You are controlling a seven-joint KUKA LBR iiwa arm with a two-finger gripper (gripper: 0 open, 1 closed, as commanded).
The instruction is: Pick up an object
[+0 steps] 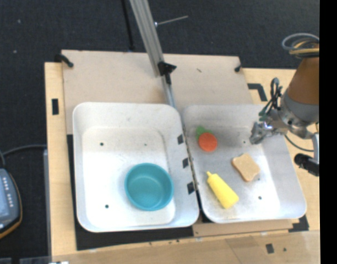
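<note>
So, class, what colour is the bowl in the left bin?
Teal blue bowl, seen in the camera view.

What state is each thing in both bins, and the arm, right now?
Teal bowl: upright, in left bin.
Yellow bottle: lying on its side, right bin.
Orange carrot-like toy: resting, untouched.
Tan bread slice: lying flat.
Gripper: over right bin's far edge, holding nothing visible.

A metal pole point(148, 29) slants above two white bins point(86, 120)
</note>
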